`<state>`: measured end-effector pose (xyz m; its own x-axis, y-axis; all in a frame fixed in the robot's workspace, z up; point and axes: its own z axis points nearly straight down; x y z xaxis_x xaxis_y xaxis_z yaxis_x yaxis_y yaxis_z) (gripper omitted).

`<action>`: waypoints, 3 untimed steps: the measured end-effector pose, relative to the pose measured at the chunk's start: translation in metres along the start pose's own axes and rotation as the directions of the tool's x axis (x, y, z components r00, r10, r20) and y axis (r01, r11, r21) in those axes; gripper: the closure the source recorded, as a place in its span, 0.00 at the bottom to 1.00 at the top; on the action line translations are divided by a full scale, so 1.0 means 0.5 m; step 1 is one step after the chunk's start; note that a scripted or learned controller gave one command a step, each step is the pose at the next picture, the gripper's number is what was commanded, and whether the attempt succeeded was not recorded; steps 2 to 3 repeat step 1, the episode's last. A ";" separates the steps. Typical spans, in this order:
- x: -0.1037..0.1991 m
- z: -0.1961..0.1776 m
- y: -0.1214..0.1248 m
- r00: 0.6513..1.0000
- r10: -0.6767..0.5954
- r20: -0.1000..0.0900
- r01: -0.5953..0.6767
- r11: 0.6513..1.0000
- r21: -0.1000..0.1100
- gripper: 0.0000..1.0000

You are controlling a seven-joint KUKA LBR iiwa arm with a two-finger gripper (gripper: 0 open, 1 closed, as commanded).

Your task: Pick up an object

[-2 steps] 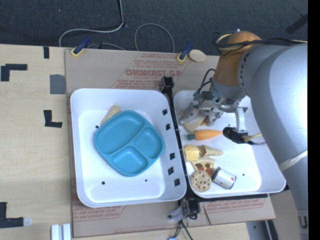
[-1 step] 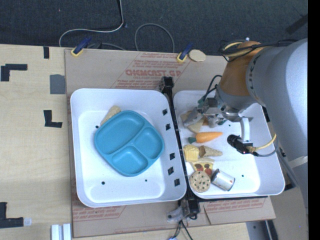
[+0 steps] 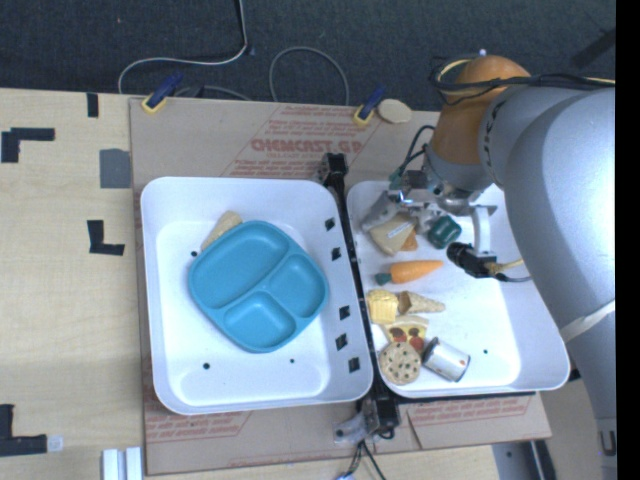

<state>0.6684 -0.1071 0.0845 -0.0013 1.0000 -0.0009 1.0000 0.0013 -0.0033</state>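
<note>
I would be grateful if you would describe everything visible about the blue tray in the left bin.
The blue tray is a shallow plate of what looks like smooth plastic, with rounded corners and three compartments: one long one along its upper left side and two smaller ones to the right and below. It lies flat and right side up, turned at a slant, in the middle of the left bin. A pale yellowish object pokes out from under its upper left edge. The compartments hold nothing visible.

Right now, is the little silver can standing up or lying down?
Lying down. The silver can rests on its side in the right bin, beside the cookie.
</note>
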 end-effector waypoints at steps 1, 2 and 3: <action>0.001 -0.020 -0.002 1.000 0.000 0.000 0.000 1.000 0.000 1.00; 0.001 -0.020 -0.002 1.000 0.000 0.000 0.000 1.000 0.000 1.00; 0.001 -0.020 -0.002 1.000 0.000 0.000 0.000 1.000 0.000 1.00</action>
